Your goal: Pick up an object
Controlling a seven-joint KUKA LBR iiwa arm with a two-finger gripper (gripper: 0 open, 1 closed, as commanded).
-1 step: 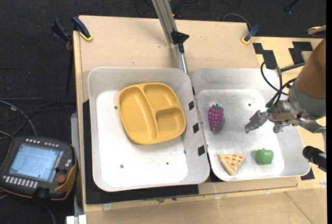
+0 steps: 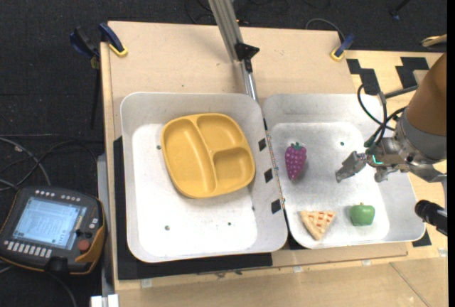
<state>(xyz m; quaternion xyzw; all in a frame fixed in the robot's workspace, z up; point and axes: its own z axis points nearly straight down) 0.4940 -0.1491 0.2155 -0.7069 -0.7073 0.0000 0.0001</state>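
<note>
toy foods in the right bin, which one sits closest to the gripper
The green pepper: it lies just below the gripper, near the bin's front right. The purple grapes sit farther left, and the pizza slice farther down-left.

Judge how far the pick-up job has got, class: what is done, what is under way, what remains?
Done: nothing lifted; the grapes, pizza slice and green pepper all lie in the right bin. Under way: the gripper hangs over that bin, between the grapes and pepper. Left: grasping and lifting one.
</note>
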